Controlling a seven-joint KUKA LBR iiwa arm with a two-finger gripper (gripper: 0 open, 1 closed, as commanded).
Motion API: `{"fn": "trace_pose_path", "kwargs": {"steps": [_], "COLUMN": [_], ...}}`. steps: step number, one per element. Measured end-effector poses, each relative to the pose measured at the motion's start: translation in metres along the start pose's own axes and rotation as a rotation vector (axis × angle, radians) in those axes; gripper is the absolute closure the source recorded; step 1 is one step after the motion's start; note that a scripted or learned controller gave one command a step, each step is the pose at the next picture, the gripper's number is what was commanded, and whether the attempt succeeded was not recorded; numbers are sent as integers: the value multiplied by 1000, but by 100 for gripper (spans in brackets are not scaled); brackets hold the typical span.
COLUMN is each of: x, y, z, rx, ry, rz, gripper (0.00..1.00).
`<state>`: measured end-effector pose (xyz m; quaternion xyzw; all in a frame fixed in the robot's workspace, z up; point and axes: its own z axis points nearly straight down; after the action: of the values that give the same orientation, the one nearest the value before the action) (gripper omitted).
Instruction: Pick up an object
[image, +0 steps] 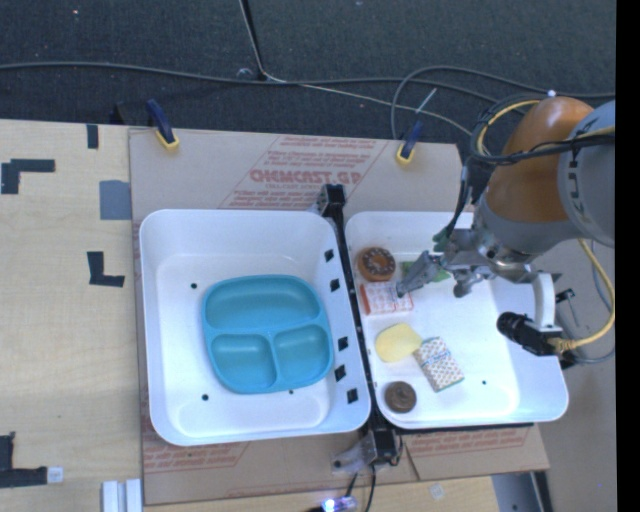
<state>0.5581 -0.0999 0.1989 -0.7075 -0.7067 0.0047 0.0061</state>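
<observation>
White bins sit side by side on the desk (60, 300). Left bin (170, 250) holds a blue divided plate (268, 332). Right bin (520, 385) holds a brown doughnut (377, 263) at the far left, a red-and-white packet (380, 297) just nearer, a yellow lump (397, 342), a patterned small box (439, 363) with its long axis slanting near-right, and a brown disc (400, 397) nearest. Claw (420, 275) hangs above the packet's right edge; whether it is released or clenched I cannot tell.

Blue divided tray (268, 333) in left bin (165, 300), two clamps (160, 124)
</observation>
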Motion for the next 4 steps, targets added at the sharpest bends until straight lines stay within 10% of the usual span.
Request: {"fn": "trace_pose_path", "kwargs": {"steps": [1,3,4], "x": [0,-1,0], "y": [3,-6,-5], "z": [-7,109,97], "rx": [-13,-8,-11], "ry": [-2,-2,-1], "rz": [-3,-2,-4], "gripper": [0,0,100]}}
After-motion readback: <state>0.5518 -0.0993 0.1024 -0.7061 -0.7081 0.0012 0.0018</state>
